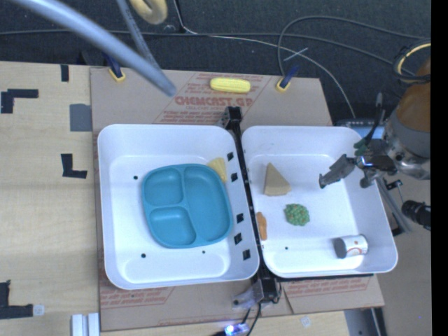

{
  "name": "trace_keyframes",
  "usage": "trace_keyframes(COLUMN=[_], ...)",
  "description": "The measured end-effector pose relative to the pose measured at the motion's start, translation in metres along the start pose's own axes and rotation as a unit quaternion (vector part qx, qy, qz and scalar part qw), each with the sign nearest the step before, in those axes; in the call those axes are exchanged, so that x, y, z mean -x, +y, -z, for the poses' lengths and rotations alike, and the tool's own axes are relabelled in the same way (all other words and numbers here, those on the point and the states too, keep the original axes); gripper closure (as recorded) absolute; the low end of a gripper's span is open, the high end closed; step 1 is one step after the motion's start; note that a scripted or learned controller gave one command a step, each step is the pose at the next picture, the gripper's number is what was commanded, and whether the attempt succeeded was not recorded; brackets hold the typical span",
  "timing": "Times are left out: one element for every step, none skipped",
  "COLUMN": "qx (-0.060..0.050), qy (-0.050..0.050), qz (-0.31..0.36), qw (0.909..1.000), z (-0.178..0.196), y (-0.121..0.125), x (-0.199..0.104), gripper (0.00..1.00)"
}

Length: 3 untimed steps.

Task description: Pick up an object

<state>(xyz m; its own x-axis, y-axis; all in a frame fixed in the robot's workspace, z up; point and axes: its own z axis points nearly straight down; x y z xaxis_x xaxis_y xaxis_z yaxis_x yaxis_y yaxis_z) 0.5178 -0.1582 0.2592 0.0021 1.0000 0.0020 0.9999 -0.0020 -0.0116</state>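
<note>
- I see two white bins [112,187], black clips along their shared edge.
- Blue tray [186,205].
- Tan wedge [276,181]; green clump [297,214]; orange piece [262,225].
- Grey-and-white cylinder [350,246] with a red mark.
- Yellow piece [229,85] on brown cardboard [203,103] with red lettering.
- Pale wood surface [42,208], black marks.

In the right white bin [280,135], bare floor lay open between the tan wedge-shaped block [276,181], the green bumpy ball [297,214] and the small grey-and-white cylinder [349,246], all set well apart. In the left white bin [112,187], the blue three-compartment plastic tray [186,206] took most of the floor, leaving narrow margins.
</note>
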Motion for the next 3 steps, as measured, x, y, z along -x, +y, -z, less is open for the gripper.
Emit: trace_keyframes(qx=[0.005,0.004,0.002], qy=[-0.001,-0.001,0.000], qz=[0.002,0.001,0.001], qw=[1.0000,1.0000,1.0000], z=[0.005,-0.042,-0.106], y=[0.002,0.008,0.008], x=[0.000,0.005,0.004], gripper=[0.00,0.00,0.00])
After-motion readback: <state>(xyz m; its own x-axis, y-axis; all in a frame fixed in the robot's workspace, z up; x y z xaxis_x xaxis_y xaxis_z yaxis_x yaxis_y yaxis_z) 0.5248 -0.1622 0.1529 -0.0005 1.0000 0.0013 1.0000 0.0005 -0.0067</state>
